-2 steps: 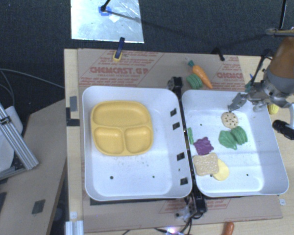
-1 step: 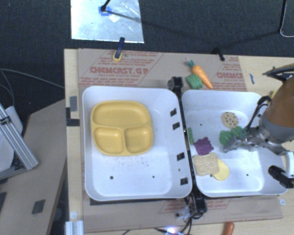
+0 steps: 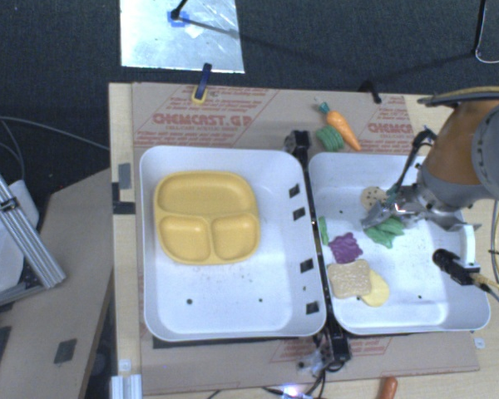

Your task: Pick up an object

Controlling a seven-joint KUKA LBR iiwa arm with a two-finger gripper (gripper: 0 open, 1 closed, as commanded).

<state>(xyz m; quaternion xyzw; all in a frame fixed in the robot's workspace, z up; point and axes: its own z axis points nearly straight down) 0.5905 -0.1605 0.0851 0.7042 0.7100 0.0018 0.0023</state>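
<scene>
Arm reaches in from the right, hand (image 3: 382, 215) low over the right bin (image 3: 449, 310); grip state unclear. Cardboard-topped bench (image 3: 258, 115), dark carpet.

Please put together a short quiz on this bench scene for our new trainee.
1. True or false: the yellow divided plate lies in the right bin.
2. Which item lies outside both bins, on the cardboard behind them? A) purple toy B) toy carrot C) slice of toast
3. Fill in: the gripper is over the ____ bin, close to the green toy.

Key: 1. False, it lies in the left bin. 2. B, the toy carrot; the purple toy and the slice of toast lie in the right bin. 3. right.
</scene>
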